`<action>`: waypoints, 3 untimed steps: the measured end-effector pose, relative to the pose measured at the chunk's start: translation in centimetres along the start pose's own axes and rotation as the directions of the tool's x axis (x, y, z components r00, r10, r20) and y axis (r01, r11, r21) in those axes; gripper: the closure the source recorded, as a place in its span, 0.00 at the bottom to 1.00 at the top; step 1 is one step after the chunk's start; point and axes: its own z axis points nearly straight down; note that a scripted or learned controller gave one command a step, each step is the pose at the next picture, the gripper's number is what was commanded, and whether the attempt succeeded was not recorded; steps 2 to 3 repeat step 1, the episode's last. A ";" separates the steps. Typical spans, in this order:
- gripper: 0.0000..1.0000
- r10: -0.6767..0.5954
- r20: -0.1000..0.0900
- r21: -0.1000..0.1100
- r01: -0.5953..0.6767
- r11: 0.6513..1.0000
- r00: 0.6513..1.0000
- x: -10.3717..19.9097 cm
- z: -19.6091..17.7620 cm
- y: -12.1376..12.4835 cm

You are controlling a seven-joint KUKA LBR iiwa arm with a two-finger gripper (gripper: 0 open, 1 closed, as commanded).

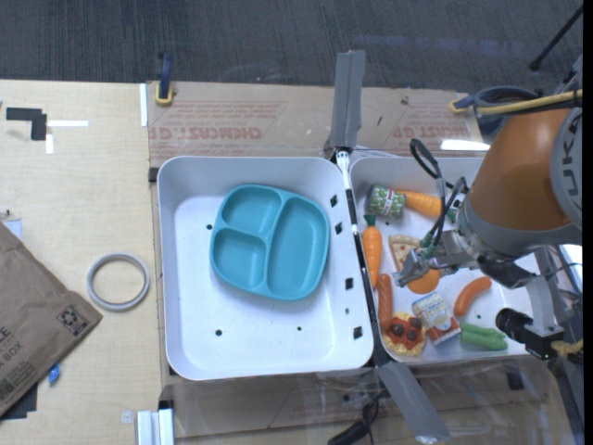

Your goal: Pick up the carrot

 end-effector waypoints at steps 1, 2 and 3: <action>1.00 0.103 0.001 0.001 -0.103 0.995 0.995 -2.1 -9.3 -0.3; 1.00 0.103 0.001 0.001 -0.103 0.995 0.995 -2.1 -9.3 -0.3; 1.00 0.103 0.001 0.001 -0.103 0.995 0.995 -2.1 -9.3 -0.3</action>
